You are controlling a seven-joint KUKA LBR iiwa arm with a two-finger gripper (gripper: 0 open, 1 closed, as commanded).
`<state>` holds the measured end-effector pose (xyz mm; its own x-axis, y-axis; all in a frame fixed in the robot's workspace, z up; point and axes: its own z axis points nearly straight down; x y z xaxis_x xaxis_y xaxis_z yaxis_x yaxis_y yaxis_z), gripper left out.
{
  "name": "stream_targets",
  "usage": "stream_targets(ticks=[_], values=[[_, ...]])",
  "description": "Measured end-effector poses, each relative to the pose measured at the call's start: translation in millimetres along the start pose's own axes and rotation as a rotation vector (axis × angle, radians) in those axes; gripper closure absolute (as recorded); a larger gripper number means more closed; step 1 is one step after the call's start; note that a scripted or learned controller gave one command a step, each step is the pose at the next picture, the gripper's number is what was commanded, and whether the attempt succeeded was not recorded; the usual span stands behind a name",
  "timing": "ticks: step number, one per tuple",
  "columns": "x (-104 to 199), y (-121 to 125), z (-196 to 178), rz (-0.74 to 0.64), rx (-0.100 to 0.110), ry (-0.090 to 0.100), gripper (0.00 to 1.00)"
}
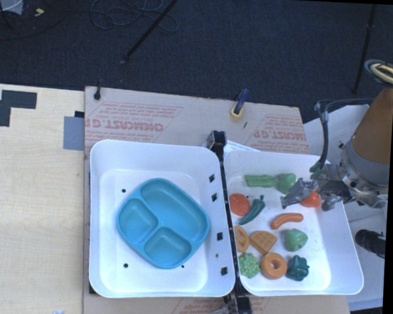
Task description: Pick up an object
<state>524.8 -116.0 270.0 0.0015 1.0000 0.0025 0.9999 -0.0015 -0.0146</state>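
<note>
From the camera view, two white bins are sitting side by side on the desk (21,195). The left bin (110,161) is carrying a blue divided plate (162,222). The right bin (346,262) is holding a scatter of toy foods: a green cucumber-like piece (260,181) near the far wall, a red tomato (239,203) just beside a dark green pepper (251,211), an orange sausage (286,220), a waffle (262,242), a green round fruit (295,240), a doughnut (273,265), a broccoli floret (248,264) and a dark teal piece (297,268).

The arm is reaching in from the right, and the claw (299,192) is hanging over the far right part of the right bin. Its grey fingers (292,196) are pointing left, but I cannot tell how far apart they are standing, nor whether anything is lying between them. A small red-orange piece (311,200) is showing just beside the fingers, close under the claw.
</note>
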Motion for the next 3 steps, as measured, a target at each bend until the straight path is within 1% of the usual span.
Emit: stream_targets(ticks=[1,2,3], values=[[-0.2,1.7,-5.3,-0.002,-0.01,-0.001,0.0],[-3.6,4.3,39.7,-0.002,-0.006,0.0,0.0],[5.6,3.7,89.4,0.002,-0.006,0.0,0.0]])
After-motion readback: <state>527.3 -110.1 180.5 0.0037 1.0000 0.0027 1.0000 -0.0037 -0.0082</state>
